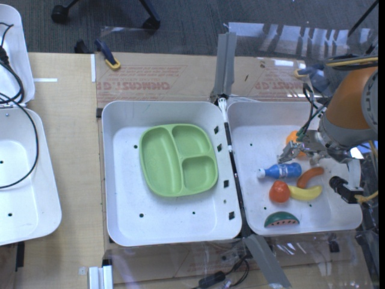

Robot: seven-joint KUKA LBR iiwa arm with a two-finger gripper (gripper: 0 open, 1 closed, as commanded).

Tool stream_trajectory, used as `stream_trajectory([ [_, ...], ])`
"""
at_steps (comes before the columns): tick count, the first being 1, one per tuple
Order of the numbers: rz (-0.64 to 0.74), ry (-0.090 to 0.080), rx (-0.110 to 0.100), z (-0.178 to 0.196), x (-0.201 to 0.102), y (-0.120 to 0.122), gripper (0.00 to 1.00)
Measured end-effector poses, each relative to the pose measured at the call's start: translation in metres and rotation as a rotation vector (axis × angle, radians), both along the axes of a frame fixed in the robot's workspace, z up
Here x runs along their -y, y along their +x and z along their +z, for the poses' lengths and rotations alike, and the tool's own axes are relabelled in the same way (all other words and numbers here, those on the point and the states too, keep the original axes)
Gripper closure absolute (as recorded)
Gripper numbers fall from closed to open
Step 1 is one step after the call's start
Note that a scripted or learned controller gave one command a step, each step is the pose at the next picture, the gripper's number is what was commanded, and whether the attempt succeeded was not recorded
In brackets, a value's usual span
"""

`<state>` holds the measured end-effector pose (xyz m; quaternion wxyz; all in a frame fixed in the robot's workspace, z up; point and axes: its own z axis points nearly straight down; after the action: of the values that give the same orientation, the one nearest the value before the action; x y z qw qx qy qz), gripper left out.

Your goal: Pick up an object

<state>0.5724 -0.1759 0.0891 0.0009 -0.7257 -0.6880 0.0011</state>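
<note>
We look down on a desk [66, 137] carrying two shallow white bins side by side. The left bin [120, 179] holds a green divided plate [178, 159], lying flat near its middle. The right bin [337, 212] holds the loose things that could be picked: a blue bottle [281, 171] lying on its side, a red sausage-like piece [310, 175] just beside it, a yellow banana [305, 192] below that, a red-orange tomato-like ball [279, 191] touching the banana's left end, and a watermelon slice [281, 220] apart from the rest near the front wall. A small orange item [292, 136] sits near the far side, partly hidden by the gripper.

The arm [352, 104] reaches in from the right, its orange band above the wrist, and the gripper [291, 152] hangs low over the right bin, just above the blue bottle's right end. The metal parts there are small and tangled with cables, so we cannot tell whether the gripper is released or clenched, and we see nothing clearly caught in it.

As we judge it, the task is at the approach or grasp stage. Every object appears to rest on the bin floor, so nothing is lifted yet. What is left is a firm grip on one thing, most likely the bottle or its neighbour, and then the lift clear of the bin.
</note>
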Motion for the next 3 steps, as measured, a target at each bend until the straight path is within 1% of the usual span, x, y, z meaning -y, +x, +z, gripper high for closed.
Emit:
stream_trajectory([
  [1, 0.072, 0.001, -0.001, -0.0008, -0.0027, 0.0451, 0.00],
  [2, 0.074, 0.001, -0.008, 0.0046, -0.0022, 0.0446, 1.00],
  [3, 0.075, 0.000, -0.006, 0.0049, -0.0022, 0.0451, 0.00],
])
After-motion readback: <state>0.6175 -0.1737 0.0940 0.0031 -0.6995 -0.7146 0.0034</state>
